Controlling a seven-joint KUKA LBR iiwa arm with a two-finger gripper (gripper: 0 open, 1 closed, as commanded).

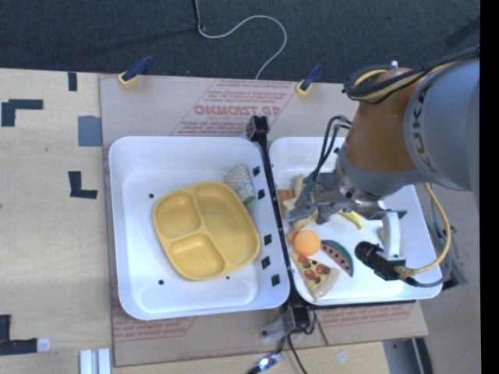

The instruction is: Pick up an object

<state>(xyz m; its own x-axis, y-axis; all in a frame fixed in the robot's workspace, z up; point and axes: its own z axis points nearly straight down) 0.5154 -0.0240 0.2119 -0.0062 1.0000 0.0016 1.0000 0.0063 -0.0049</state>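
Reach stage: gripper (306,209) low in right bin (417,280), among toy food; finger state cannot tell. Orange ball (306,243) just below it. Next: confirm grasp, lift straight.

The left bin (129,232) holds a yellow divided tray (205,228). The claw (306,207) hangs over the right bin (413,287), near an orange ball (306,243), a pizza slice (316,273) and, apparently, a watermelon slice (338,254).

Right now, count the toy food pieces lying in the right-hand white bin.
4 at least: an orange ball, a watermelon slice, a pizza slice and a yellow banana-like piece by the gripper. Others may be hidden under the arm.
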